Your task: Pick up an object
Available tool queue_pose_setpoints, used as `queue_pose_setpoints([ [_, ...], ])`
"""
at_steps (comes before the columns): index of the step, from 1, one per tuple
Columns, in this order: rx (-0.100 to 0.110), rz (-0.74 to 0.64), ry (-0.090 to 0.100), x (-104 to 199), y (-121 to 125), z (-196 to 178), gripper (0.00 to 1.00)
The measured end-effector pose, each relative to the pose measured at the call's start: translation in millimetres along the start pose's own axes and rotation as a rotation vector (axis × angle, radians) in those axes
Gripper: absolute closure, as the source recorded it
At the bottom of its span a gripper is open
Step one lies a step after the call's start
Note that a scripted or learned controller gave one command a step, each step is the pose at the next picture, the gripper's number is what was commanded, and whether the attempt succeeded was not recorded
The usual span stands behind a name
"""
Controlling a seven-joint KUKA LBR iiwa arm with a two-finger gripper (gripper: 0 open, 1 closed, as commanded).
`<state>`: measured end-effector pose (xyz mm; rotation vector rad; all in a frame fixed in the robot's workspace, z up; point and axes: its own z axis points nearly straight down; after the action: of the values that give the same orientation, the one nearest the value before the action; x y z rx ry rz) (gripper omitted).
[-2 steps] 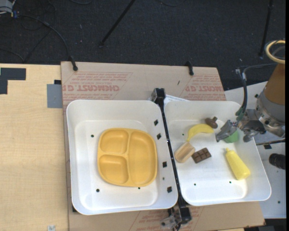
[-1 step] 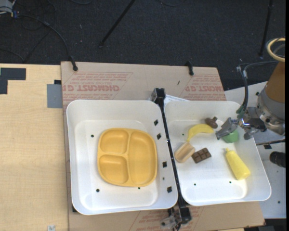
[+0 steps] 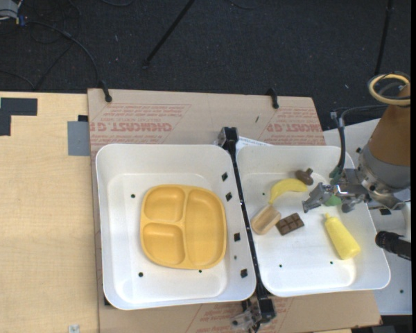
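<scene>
The pincer (image 3: 322, 198) hangs spread open above the right bin (image 3: 312, 276), gripping nothing, near the banana (image 3: 288, 188).

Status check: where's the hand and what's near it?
Hand low over right bin, nothing seen in it. Banana just left of it, bottle just below. Chocolate and wood block further left. Plate in left bin.

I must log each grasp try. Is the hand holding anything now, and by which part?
Nothing is seen held. The hand hovers in the right bin, between the banana and the yellow bottle, with no object between its fingers.
</scene>
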<state>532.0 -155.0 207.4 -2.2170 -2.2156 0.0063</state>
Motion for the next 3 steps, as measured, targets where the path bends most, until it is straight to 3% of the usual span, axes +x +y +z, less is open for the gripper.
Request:
queue_pose_setpoints([
  [2, 0.0, -0.001, 0.001, 3.0, -4.9, 118.3, 0.0],
  [3, -0.002, 0.003, 0.0, 1.9, -4.4, 105.1, 1.0],
])
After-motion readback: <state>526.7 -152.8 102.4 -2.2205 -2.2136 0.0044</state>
